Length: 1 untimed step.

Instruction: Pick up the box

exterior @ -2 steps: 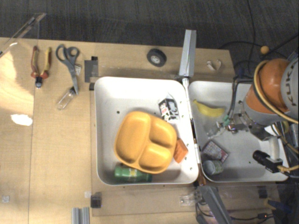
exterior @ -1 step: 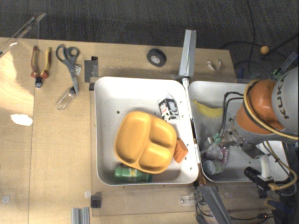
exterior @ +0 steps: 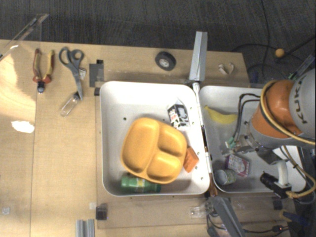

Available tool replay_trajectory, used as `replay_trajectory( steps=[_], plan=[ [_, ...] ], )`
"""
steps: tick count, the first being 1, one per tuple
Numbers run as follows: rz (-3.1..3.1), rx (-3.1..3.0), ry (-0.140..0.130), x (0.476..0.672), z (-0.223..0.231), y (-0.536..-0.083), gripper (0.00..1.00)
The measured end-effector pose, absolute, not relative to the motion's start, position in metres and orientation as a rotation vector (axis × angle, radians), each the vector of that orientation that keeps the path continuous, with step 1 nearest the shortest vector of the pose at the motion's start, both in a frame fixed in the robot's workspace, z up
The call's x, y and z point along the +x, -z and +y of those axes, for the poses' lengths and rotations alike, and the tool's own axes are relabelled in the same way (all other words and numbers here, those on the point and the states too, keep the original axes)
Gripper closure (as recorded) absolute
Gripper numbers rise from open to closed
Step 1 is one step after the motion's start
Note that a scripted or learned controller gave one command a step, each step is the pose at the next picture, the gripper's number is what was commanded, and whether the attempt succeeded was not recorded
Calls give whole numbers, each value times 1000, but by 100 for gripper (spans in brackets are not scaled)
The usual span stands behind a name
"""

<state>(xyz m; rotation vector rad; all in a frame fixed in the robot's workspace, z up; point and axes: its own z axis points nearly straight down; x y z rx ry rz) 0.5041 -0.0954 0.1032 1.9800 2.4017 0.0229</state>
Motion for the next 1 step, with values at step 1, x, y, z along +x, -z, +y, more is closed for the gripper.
replay_trajectory(
  steps=[1],
  plan=[
    [2402,1981,-23,504,-95,-103,0]
  ],
)
